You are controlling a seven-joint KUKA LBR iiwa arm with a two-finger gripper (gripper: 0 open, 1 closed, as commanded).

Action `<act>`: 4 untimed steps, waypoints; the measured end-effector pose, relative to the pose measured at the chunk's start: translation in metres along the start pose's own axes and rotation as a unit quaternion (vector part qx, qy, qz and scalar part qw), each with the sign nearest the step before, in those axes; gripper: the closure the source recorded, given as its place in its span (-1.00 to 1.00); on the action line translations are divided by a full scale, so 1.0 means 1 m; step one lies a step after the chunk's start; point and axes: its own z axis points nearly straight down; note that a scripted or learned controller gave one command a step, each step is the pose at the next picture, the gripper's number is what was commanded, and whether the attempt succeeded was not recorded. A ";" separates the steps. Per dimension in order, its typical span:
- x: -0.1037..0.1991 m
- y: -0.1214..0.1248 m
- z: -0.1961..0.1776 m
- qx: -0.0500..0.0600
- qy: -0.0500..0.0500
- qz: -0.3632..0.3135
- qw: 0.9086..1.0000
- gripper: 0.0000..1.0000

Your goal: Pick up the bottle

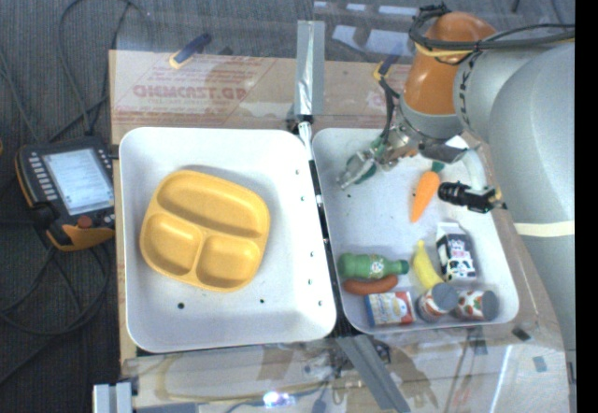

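Lying low in the right bin point(505, 243): cans point(388, 308), sausage point(370, 286), then the green bottle point(371, 265), untouched. Hovering well apart at the bin's upper left, fingers point(348, 179) spreading apart, gripping nothing. Leaving descent, grasp and lift undone.

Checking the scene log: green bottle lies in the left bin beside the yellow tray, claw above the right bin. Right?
Not quite. The camera view shows the green bottle lying in the right bin, next to the sausage. The yellow tray sits alone in the left bin. The claw is above the right bin.
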 end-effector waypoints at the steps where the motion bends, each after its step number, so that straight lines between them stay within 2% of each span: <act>1: 0.006 -0.005 0.002 -0.007 0.001 0.052 0.999 -1.00; 2: 0.006 -0.004 -0.008 -0.007 0.001 0.051 0.999 1.00; 3: 0.090 0.039 -0.094 -0.002 0.003 0.007 1.000 1.00; 4: 0.157 0.067 -0.093 0.000 0.004 0.086 0.996 1.00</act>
